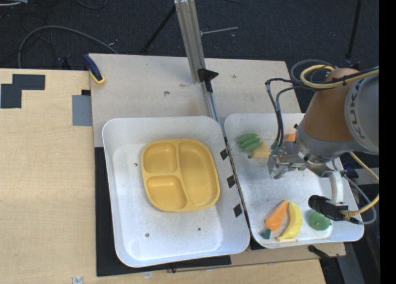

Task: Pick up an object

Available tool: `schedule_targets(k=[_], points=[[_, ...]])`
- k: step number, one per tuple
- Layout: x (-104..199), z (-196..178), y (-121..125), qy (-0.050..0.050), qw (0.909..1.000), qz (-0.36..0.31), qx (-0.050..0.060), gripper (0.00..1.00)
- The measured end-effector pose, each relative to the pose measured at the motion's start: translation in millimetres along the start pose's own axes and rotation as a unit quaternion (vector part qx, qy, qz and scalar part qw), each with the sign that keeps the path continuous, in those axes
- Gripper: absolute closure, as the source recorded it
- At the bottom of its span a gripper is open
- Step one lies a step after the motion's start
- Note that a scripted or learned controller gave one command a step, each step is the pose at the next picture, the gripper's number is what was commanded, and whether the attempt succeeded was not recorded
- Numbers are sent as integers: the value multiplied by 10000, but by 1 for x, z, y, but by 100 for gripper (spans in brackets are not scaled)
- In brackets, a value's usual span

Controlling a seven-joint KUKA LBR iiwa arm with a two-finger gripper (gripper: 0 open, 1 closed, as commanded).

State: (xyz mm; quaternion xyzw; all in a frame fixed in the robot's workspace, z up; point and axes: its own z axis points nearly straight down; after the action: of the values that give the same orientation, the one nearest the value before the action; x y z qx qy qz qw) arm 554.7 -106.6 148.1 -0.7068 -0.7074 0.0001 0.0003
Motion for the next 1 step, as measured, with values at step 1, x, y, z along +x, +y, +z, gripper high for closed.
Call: schedule_targets(k=[1], points=[[-1, -53, 1, -2, 10000, -2, -16, 100]])
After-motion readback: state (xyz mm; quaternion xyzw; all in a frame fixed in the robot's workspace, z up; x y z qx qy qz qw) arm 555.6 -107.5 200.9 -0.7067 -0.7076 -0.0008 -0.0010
